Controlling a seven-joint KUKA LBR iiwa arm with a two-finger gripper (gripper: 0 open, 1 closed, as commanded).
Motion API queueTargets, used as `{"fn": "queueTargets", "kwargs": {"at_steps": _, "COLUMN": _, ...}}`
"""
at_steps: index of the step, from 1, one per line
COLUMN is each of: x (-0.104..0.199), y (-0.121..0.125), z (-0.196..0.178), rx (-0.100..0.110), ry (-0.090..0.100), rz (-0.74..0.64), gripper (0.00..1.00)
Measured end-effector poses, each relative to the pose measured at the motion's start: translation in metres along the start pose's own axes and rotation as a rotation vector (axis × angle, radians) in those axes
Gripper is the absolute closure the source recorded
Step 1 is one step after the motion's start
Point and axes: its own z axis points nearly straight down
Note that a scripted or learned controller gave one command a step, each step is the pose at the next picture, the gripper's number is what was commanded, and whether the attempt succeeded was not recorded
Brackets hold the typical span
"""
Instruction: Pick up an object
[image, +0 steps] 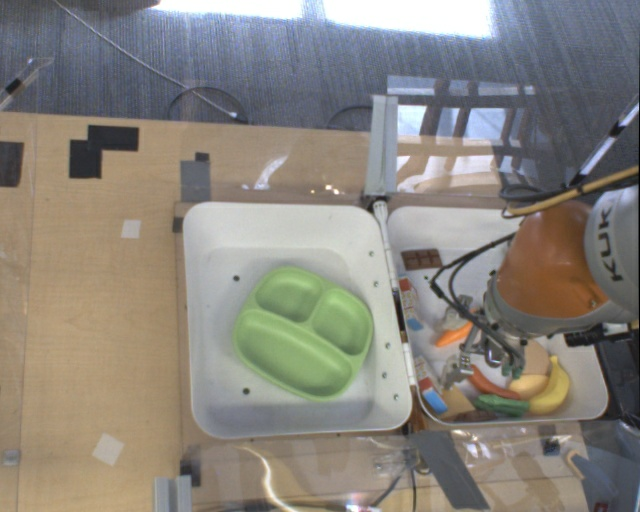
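- Objects for picking are gathered in the right bin (597, 405), mostly along its near edge.
- A banana (549, 388) is laid near the bin's front right corner, with a green piece (501, 404) just in front of it and an orange-red piece (487, 384) just to the left.
- A small orange piece (453, 335) is seen near the bin's middle, to the left of the gripper.
- A blue item (433, 401) is placed at the front left corner, close to the wall shared with the left bin.
- A brown block (420, 260) is set near the back left of the bin.
- The gripper (482, 357) is positioned low over the cluster, above the orange-red piece; no object is seen between its fingers, and their spread cannot be told from this angle.
- The arm (548, 265) is extended from the right, its orange band located directly above the right bin, with dark cables looped beside the wrist.
- The left bin (215, 240) is occupied by a green divided plate (303, 331), lying flat near its centre, well apart from the gripper.
- Both bins are supported side by side on a wooden bench (90, 330).
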Motion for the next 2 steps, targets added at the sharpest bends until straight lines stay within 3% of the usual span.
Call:
{"fn": "queueTargets", "kwargs": {"at_steps": 1, "x": -0.005, "y": 0.002, "z": -0.014, "rx": -0.001, "ry": -0.014, "rz": -0.008, "gripper": 1.00}}
{"fn": "queueTargets", "kwargs": {"at_steps": 2, "x": 0.013, "y": 0.010, "z": -0.180, "rx": -0.001, "ry": 0.005, "rz": 0.033, "gripper": 1.00}}
